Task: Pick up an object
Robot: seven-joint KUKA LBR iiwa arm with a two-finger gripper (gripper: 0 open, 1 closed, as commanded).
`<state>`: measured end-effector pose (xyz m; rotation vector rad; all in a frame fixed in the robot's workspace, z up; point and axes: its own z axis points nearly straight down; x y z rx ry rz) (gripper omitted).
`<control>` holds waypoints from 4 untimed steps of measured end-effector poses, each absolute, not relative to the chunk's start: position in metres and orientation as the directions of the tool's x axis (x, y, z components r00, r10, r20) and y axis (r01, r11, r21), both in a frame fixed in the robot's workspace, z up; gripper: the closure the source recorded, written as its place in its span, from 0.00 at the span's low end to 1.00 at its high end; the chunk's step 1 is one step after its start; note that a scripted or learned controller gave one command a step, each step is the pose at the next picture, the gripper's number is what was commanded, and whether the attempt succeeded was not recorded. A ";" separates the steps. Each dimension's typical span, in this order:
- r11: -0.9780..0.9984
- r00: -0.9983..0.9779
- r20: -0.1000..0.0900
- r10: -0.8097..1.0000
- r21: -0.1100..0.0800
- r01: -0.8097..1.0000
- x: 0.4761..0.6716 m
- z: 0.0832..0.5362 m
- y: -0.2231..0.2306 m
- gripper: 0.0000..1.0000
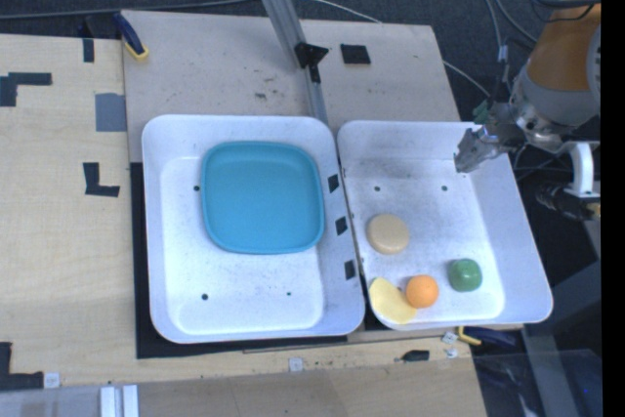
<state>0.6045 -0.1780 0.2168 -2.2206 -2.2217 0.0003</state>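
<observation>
Arm [566,54] cut by right edge

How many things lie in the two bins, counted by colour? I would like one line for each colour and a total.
Blue: 1, the plate in the left bin
Beige: 1, the round piece in the right bin
Yellow: 1, the curved piece
Orange: 1, the ball
Green: 1, the ball
Total: 5

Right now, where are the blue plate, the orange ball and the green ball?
Blue plate [262,196], camera view, centre of its flat face.
Orange ball [422,291], camera view, middle of its top.
Green ball [465,274], camera view, middle of its top.
</observation>
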 end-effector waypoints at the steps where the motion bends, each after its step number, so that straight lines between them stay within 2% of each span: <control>1: 0.004 -0.004 0.001 1.000 -0.001 1.000 0.612 0.208 -0.124 1.00; 2: 0.005 -0.005 0.001 1.000 -0.001 1.000 0.621 0.201 -0.068 1.00; 3: 0.005 -0.005 0.001 1.000 0.001 1.000 0.629 0.217 -0.014 1.00; 4: 0.005 -0.005 0.001 1.000 0.000 1.000 0.646 0.221 0.037 1.00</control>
